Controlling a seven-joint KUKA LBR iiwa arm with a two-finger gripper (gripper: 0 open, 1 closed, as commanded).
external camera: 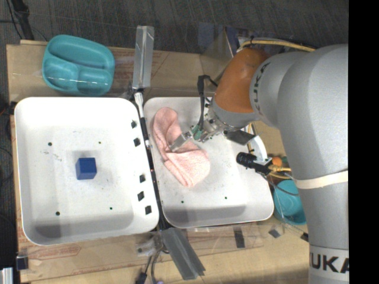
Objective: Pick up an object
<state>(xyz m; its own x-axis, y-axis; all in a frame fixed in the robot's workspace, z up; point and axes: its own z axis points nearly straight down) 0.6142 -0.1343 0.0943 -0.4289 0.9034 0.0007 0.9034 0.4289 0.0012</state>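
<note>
**Down over the pink cloth in the right bin**

Here, from the one camera above the surface: grey arm [308,117] reaching in from the right, orange band [237,84] bent over the far side of the right bin [237,209], wrist angled down and leftward. Gripper [177,142] low on the pink cloth [177,149], one metal finger [180,138] lying across the folds. Jaws: cannot tell whether parted or clenched, nor whether any cloth sits between them. Cloth crumpled in the left half of the right bin, near the divider. Blue cube [86,168] alone in the left bin [35,218]. Teal tray [78,64] on the surface beyond the left bin.
</note>
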